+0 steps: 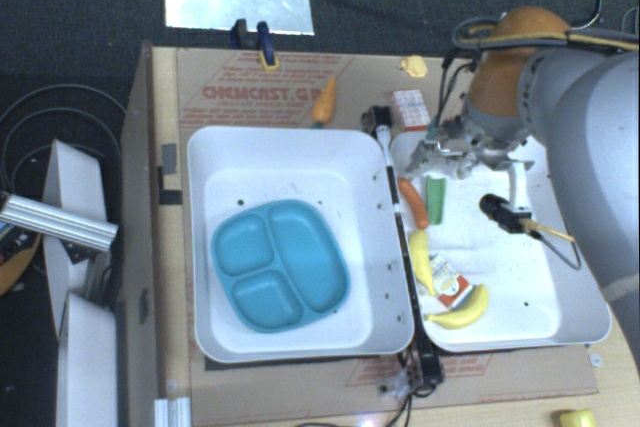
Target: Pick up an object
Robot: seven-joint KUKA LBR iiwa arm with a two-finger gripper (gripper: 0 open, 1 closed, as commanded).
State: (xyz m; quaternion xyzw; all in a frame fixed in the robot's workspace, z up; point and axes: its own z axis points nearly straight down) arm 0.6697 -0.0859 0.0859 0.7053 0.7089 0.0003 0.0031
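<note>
— Which thing lies closest to the claw?
— A narrow green block (436, 198), straight-edged and matte, in the far half of the right bin (570, 315). A tapered orange carrot (413, 201) with a smooth plastic look lies just beside it, on the side of the wall shared with the other bin

— And the claw itself?
— The claw (440, 163), bare metal, hangs right at the block's far end. I cannot tell whether it is spread or pressed together, nor whether it touches the block

— What else is in that bin?
— Two curved yellow bananas (460, 312) toward the near edge, with a glossy red-and-white packet (450, 283) between them

— The other bin?
— The left bin (230, 165), shallow white plastic with rounded corners, holds a blue tray (280, 265) moulded into three compartments. Both bins rest on printed brown cardboard (250, 90) covering the tabletop
</note>
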